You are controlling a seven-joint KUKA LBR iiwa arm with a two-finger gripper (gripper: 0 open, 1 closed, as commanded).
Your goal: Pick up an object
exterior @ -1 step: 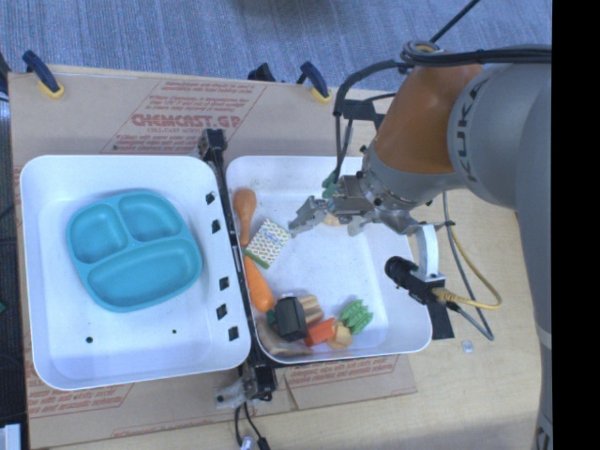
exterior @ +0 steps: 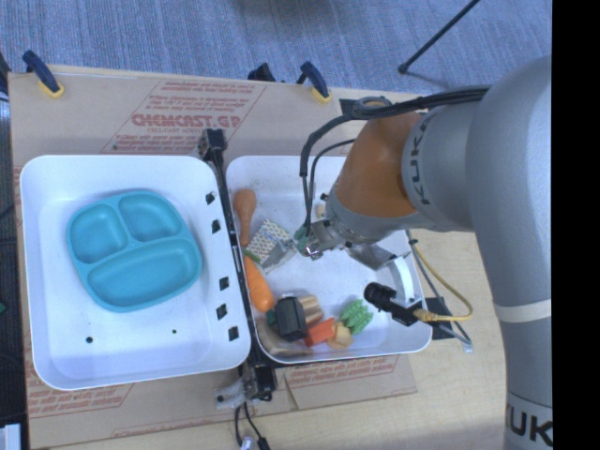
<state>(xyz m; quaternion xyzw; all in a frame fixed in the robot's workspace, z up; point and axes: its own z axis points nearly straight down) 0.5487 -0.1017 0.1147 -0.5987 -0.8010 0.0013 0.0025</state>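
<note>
blue tray [exterior: 136, 249] in left bin [exterior: 37, 279]; carrot [exterior: 259, 286] right.

Glossy white plastic bins [exterior: 112, 364], matt blue plastic plate [exterior: 134, 248], brown cardboard underlay [exterior: 178, 111]

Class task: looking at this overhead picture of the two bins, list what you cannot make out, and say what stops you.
- End effector, camera view: the orange wrist covers it, so its opening is unreadable.
- Right bin: the arm hides its right half.
- Dark object among the toy food: too small and blurred to identify.
</note>
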